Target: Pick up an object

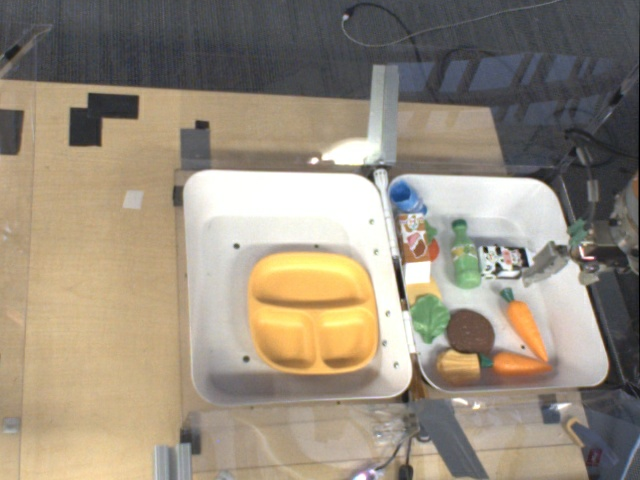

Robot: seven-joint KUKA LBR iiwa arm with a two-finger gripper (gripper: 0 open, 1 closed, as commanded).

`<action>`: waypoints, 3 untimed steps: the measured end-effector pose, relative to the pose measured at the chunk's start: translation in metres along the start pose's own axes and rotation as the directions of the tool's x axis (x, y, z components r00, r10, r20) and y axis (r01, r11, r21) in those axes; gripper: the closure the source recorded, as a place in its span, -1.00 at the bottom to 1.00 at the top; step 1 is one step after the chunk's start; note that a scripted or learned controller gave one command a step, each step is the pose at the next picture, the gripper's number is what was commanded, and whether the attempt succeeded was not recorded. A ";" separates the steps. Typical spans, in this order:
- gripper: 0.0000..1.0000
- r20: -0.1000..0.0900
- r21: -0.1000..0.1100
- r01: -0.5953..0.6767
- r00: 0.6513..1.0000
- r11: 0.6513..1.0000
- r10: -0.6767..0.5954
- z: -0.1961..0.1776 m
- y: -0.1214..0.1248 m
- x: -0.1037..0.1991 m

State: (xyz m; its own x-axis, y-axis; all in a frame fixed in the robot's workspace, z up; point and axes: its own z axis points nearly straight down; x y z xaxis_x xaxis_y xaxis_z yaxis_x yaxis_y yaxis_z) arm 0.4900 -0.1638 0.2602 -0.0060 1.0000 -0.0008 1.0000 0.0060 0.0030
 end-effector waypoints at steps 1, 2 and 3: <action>-1.00 0.000 0.000 -0.100 0.995 0.995 0.100 0.038 -0.002 -0.024; -1.00 0.000 0.002 -0.262 0.965 0.965 0.262 0.124 0.004 -0.026; -1.00 -0.003 -0.008 -0.330 0.944 0.944 0.330 0.171 0.002 -0.032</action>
State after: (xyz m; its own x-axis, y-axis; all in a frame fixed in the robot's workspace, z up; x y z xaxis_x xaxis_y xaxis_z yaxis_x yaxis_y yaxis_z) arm 0.4924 -0.1957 0.0896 0.3247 0.9458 0.0028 0.9458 -0.3247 0.0113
